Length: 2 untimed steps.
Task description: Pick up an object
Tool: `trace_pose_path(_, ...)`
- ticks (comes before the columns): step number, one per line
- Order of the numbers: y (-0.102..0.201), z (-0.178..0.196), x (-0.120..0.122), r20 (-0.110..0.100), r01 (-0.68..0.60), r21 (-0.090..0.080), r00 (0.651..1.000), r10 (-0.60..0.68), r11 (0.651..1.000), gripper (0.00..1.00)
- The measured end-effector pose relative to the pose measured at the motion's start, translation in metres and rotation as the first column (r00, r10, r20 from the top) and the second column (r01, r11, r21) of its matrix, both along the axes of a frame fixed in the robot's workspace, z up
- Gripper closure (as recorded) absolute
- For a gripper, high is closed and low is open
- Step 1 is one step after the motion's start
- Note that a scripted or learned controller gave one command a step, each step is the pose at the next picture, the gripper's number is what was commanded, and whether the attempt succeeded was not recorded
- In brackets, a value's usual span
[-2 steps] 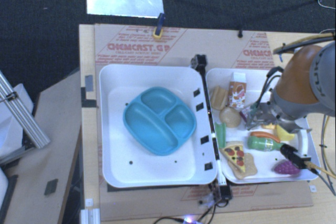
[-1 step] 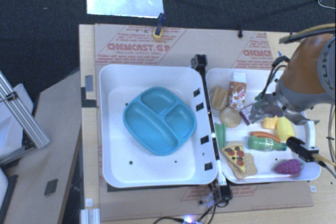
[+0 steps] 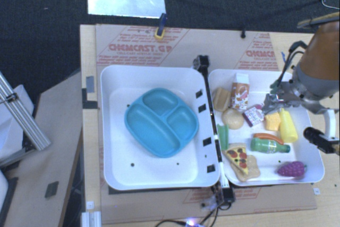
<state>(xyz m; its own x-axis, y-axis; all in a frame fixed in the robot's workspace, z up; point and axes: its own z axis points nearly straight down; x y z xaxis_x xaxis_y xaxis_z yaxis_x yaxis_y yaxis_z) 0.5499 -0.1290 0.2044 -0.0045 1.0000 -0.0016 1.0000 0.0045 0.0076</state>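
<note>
The right bin [image 3: 313, 167] holds several toy foods: a juice carton [image 3: 240, 90], a tan bread piece [image 3: 220, 98], a potato [image 3: 232, 118], a pink packet [image 3: 253, 115], a cheese wedge [image 3: 272, 122], a yellow bottle [image 3: 288, 126], a green bottle [image 3: 270, 146], a pizza slice [image 3: 239, 159], purple grapes [image 3: 291, 169] and a green cucumber [image 3: 222, 136]. My gripper [image 3: 271, 105] hangs low over the bin's middle. It sits just above the cheese wedge and the pink packet, with nothing visibly held.
The left bin [image 3: 114, 167] carries a blue sectioned plate [image 3: 161, 122]. A black divider with clips [image 3: 210, 119] runs between the bins. The arm's orange band [image 3: 321, 53] looms over the right bin's far right corner. A yellow and blue clamp [image 3: 160, 28] sits behind the bins.
</note>
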Motion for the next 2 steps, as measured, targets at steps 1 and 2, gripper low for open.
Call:
trace_pose_path(1,0.0,0.021,0.001,-0.002,-0.001,0.0,1.0,0.001,1.0,1.0)
trace_pose_path(2,0.052,0.013,0.009,-0.006,-0.004,0.003,1.0,0.004,1.0,1.0)
